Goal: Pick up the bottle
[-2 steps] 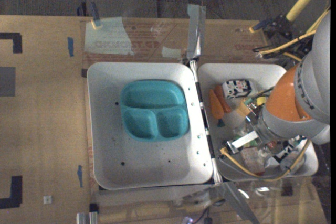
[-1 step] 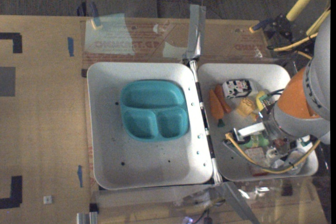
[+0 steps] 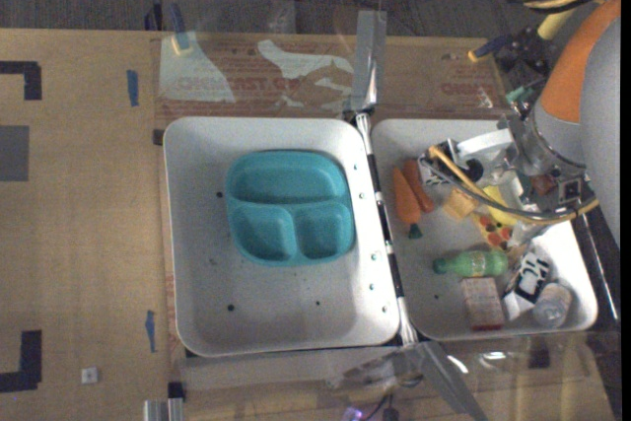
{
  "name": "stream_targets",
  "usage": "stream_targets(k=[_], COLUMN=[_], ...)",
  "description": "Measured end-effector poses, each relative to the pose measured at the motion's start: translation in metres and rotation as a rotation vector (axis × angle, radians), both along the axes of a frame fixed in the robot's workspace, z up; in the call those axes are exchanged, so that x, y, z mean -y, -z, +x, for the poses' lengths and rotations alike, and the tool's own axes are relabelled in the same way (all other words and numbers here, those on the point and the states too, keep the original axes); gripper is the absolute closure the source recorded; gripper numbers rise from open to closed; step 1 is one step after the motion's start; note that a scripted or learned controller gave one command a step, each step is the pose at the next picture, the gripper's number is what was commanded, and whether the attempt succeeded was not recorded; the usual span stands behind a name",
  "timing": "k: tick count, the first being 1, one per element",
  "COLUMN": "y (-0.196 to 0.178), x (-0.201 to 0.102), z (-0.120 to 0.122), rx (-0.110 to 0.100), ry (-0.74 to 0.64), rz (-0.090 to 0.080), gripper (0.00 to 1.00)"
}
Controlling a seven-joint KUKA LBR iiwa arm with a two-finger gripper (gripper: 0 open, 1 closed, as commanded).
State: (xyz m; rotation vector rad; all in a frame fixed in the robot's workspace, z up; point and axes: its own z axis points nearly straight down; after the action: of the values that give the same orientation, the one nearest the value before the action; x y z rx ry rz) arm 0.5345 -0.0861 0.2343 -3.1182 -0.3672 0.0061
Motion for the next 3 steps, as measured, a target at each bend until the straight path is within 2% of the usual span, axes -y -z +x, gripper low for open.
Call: stream_targets(k=[1, 2, 3], y=[0.101, 0.051, 0.108], x=[0.008, -0.044, 0.011], z=[0.016, -0.035, -0.015], rx=[-0.002, -0.002, -0.002], ry=[-0.065, -0.106, -0.113], rz=[0.002, 0.003, 0.003], gripper=[0.0, 0.0, 0.0])
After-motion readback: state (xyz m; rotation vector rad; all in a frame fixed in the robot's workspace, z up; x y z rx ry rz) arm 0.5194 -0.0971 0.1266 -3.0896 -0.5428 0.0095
